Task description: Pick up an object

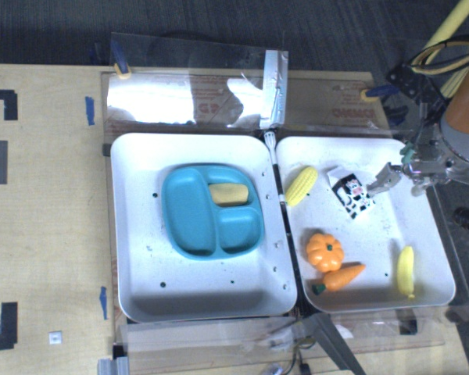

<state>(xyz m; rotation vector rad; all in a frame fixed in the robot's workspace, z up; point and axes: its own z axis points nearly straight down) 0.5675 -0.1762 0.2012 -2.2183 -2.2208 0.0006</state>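
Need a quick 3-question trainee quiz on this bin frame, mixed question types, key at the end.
1. True or false: the blue tray lies in the right bin.
2. Multiple choice: what rests in the tray's upper right compartment? A) carrot B) yellow block C) banana
3. Fill in: the carrot touches the ____ just above it.

Key:
1. False; it lies in the left bin. The right bin holds the corn cob, black and white card, pumpkin, carrot and banana.
2. B
3. pumpkin
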